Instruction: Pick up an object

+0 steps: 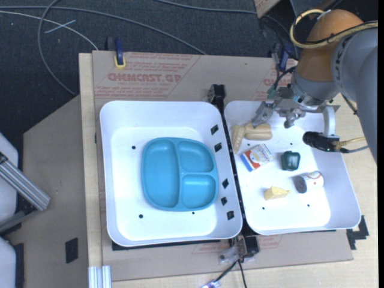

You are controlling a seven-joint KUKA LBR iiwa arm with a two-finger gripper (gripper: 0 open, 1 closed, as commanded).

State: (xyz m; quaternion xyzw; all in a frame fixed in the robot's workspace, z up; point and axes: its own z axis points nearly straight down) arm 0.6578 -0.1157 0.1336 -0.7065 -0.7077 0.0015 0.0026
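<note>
Layout of the two bins on the bench, seen from above.

Left bin: a divided plate lies at its centre; right bin: a bread piece near its left edge, a packet just in front of it, a wedge toward the front; a dark cup at the centre; the gripper over the rear edge.

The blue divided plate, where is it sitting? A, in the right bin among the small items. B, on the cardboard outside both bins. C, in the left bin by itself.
C: the blue divided plate lies alone in the left bin.
</note>
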